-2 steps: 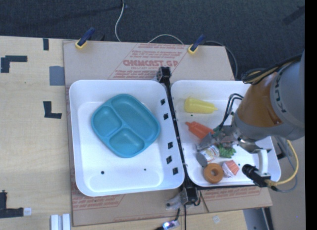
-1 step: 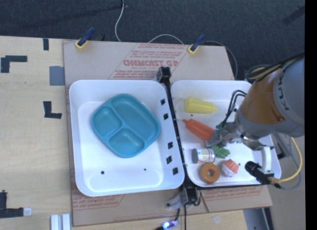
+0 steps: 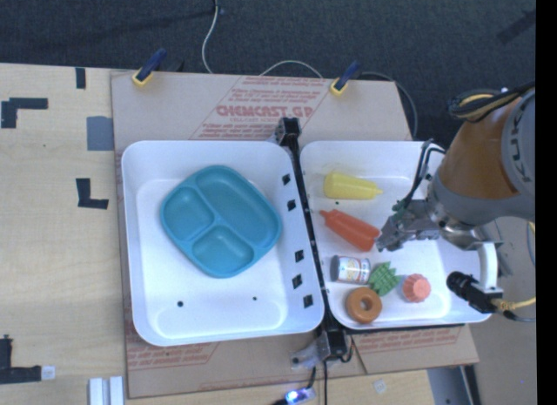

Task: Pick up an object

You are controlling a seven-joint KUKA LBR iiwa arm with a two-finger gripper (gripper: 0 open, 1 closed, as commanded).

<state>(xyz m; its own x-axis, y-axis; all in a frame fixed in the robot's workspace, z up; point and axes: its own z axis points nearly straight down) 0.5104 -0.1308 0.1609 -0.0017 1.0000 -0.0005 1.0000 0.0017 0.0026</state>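
The right bin [image 3: 396, 152] holds a yellow corn-like piece [image 3: 350, 187], an orange-red carrot [image 3: 348, 229], a small jar with a white label [image 3: 351, 269], a green leafy toy [image 3: 383, 278], a brown ring doughnut [image 3: 363, 305] and a small orange-red piece [image 3: 417, 287]. My gripper [image 3: 388, 238] hangs over the middle of this bin, its dark fingers just right of the carrot's thick end and above the green toy. Nothing shows between the fingers.
The left bin [image 3: 139, 220] holds a blue divided plate [image 3: 221, 219]. A black divider [image 3: 300, 220] runs between the bins. The grey and orange arm [image 3: 487, 177] covers the right bin's right side. Two yellow-and-blue clamps [image 3: 150, 67] hold the cardboard at the back.
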